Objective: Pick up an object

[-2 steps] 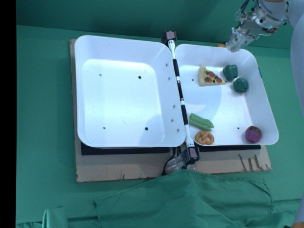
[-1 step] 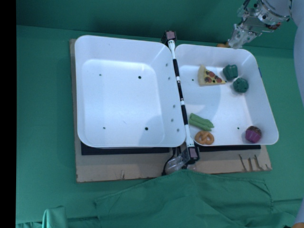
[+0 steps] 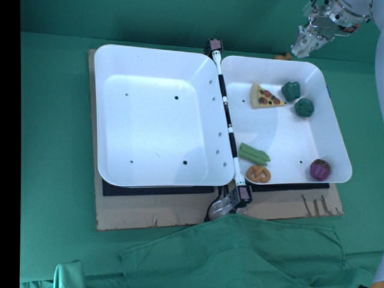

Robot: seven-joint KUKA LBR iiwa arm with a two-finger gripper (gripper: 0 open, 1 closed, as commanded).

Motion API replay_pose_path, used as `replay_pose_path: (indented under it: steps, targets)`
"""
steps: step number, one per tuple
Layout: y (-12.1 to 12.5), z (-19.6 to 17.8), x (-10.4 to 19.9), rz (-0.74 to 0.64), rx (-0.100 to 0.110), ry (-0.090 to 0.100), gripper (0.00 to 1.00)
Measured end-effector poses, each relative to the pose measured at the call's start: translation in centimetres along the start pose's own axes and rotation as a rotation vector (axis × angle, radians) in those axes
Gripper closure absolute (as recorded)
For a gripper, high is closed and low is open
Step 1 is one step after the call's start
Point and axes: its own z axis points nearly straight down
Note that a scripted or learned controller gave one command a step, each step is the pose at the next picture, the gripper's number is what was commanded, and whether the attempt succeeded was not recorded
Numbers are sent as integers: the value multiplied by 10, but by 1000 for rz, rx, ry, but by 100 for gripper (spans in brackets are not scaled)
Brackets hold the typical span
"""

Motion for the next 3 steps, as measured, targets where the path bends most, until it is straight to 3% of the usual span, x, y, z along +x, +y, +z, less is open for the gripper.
replay_pose_path:
  steps: [1, 2, 3]
  targets:
    - [-4, 3, 77, -14, 23, 17, 100]
    - [-2, -67, 56, -6, 14, 14, 100]
    - [-2, -63, 56, -7, 21, 14, 0]
